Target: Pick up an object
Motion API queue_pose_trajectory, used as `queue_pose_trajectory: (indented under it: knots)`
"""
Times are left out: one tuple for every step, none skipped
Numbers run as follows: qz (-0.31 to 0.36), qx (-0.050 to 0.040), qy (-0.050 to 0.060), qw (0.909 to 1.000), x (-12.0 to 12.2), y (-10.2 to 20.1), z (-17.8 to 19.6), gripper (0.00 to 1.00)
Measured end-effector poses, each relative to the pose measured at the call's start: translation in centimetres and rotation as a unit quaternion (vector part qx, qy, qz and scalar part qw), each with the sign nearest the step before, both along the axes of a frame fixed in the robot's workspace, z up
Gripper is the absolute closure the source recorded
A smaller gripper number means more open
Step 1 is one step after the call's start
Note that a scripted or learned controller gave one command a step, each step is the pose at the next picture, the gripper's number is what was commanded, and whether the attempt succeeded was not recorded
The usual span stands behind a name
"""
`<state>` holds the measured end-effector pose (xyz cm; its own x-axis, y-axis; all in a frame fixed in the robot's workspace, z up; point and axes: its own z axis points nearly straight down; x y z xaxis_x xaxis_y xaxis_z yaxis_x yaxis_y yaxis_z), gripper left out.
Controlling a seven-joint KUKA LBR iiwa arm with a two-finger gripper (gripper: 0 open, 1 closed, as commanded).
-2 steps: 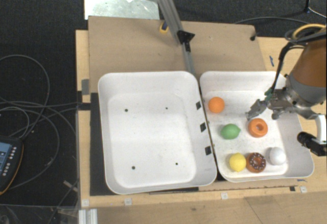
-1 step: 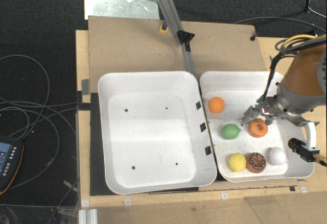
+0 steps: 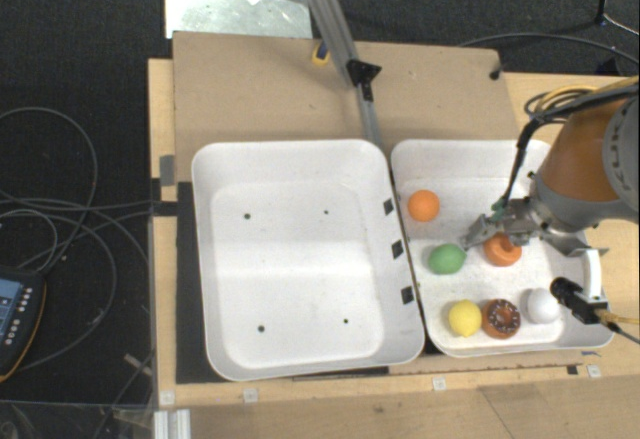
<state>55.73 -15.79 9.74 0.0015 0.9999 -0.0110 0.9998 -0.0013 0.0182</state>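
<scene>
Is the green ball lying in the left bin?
No, the green ball lies in the right bin, below the orange ball and near the gripper.

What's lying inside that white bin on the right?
The right white bin holds an orange ball, green ball, yellow ball, brown doughnut, white ball and orange piece; the arm covers its far-right part.

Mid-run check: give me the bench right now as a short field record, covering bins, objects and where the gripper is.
left bin: bare white floor in view
right bin: holds all six objects
orange ball: near the bin divider
green ball: below the orange ball
yellow ball: front row, leftmost
brown donut: front row, middle
white ball: front row, rightmost
small orange object: right beside the gripper
gripper: low over the right bin; grasp not confirmed
</scene>
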Motion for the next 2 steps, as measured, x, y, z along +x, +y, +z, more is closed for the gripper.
queue_pose_trajectory:
  knots:
    - [0.0, 0.0001, -0.003, 1.0, 0.2, 0.0, 1.3, 1.0]
    - [0.003, 0.0047, 0.006, 1.0, 0.3, 0.5, 7.6, 1.0]
